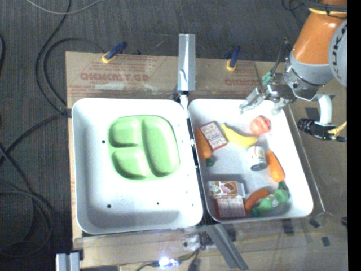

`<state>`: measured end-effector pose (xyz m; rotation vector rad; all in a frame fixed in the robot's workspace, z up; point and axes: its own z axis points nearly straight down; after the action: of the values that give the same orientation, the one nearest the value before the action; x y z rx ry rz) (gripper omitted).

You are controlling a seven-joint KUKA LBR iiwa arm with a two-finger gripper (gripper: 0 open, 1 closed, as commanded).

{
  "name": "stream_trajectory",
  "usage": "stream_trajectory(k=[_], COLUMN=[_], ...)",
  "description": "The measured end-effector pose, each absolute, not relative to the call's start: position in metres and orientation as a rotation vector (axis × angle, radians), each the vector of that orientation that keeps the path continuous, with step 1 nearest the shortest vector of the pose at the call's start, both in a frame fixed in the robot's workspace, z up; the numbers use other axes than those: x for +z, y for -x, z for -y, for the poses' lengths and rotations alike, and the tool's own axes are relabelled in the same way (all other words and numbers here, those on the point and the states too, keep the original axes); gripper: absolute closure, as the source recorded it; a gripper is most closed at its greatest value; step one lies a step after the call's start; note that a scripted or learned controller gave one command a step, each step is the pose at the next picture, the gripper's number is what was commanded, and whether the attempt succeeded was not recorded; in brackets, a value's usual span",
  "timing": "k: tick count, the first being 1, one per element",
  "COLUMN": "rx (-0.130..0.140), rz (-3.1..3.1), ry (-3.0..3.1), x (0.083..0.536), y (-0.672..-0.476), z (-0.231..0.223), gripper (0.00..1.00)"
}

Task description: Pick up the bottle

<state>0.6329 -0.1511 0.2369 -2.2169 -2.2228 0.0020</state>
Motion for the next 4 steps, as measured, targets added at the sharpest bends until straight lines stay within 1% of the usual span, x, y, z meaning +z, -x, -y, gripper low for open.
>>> stream_trajectory(k=[1,2,3,4], rx=[0.005,0.003,0.007,0.003], rz=[2.180,2.148,2.099,2.104], ry=[2.260,2.294,2.337,2.334], x=[0.140,0.182,0.117,0.172], y=[-0.606,-0.669,-0.638,-0.669], z=[0.143,0.155,0.165,0.183], gripper=[0.00,0.00,0.00,0.00])
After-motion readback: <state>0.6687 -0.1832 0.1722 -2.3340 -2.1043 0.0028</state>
